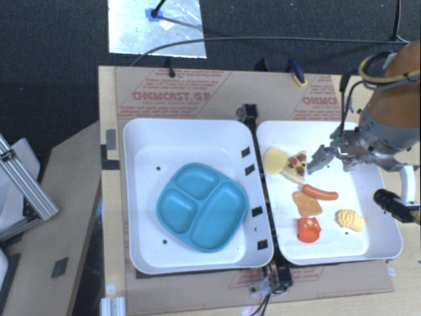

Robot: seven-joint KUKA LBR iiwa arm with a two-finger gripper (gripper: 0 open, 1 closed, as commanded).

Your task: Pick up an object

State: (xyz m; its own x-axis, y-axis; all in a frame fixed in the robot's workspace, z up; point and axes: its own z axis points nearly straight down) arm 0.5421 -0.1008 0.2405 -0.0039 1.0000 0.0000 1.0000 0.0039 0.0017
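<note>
Several toy foods lie in the right bin (378, 242): a yellow piece (275, 158), a pizza slice (296, 165), a sausage (320, 192), an orange piece (307, 205), a red tomato (308, 229) and a yellow ridged piece (349, 220). My gripper (334, 159) hangs over the upper middle of this bin, just right of the pizza slice and above the sausage. Its fingers are spread open with nothing between them. The left fingertip (318, 159) points toward the pizza slice.
The left bin (141, 176) holds a blue divided plate (202, 206). A black divider with clips (258, 176) runs between the bins. The grey arm (395, 110) with cables stands over the right bin's far right side. A foil sheet (156, 18) lies beyond the bench.
</note>
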